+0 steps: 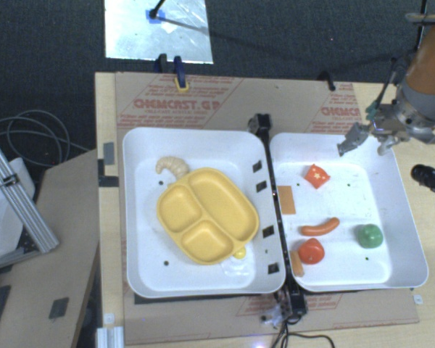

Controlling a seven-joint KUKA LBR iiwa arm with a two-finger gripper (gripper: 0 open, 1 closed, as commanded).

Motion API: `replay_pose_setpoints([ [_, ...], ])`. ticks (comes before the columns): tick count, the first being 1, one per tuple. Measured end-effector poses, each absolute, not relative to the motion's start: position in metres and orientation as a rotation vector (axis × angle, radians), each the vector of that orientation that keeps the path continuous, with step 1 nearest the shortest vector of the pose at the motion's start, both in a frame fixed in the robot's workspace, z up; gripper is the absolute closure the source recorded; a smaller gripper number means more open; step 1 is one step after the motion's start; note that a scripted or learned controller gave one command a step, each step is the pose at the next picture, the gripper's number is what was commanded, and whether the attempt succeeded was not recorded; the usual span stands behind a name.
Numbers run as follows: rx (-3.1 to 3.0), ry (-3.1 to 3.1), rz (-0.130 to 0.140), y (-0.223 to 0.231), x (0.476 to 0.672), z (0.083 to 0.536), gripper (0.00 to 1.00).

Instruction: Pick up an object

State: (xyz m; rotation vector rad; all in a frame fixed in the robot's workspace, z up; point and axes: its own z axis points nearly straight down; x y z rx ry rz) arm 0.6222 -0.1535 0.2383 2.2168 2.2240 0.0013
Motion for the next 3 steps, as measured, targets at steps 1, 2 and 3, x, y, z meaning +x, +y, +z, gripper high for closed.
replay_pose_setpoints([
  [1, 2.196, 2.219, 0.022, -0.125, 0.672, 0.401, 0.0],
  [2, 2.204, 2.227, 0.005, -0.127, 0.67, 0.402, 1.0],
  [3, 2.218, 2.238, -0.008, -0.075, 0.667, 0.2, 1.0],
])
